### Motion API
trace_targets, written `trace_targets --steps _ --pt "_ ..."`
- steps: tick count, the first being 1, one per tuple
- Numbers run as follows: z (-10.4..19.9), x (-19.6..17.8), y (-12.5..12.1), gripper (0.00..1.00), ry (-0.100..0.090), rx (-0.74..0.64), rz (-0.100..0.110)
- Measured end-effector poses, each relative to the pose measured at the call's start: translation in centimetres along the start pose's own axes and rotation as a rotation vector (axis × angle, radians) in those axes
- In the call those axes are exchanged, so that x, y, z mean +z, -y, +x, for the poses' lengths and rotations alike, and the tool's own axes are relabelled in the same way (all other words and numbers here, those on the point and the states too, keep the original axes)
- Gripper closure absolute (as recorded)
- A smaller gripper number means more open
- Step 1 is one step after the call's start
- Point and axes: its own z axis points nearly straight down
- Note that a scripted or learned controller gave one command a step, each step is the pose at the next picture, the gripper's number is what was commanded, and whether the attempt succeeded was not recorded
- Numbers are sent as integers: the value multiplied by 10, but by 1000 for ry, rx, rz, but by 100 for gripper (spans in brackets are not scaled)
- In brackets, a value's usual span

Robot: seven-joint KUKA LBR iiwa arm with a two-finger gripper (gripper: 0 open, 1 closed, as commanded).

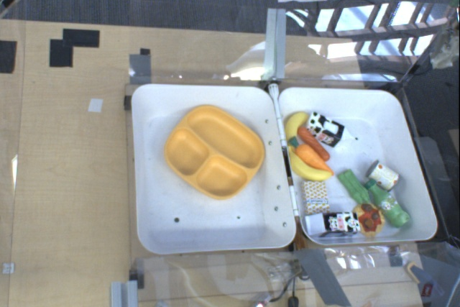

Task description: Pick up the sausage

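I read the sausage (pixel 315 143) as the reddish piece in the right bin (pixel 402 127), close to its left wall. It lies across the banana (pixel 307 167), touching the carrot (pixel 311 155) and the cow-print carton (pixel 328 129). Long axis runs from the far-left corner toward the near-right. I'd close across that axis. Tight cluster, so a mis-grab is likely.

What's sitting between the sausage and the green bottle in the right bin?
In the camera view, only bare white bin floor separates the sausage from the green bottle; nothing lies in that stretch.
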Motion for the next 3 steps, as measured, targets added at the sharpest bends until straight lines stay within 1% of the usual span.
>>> trace_targets --steps 1,2,3 --pt "2 -12 -2 100 1 -10 -7" --pt "35 88 -19 100 -5 153 24" --pt "21 -23 -39 100 -2 353 20"
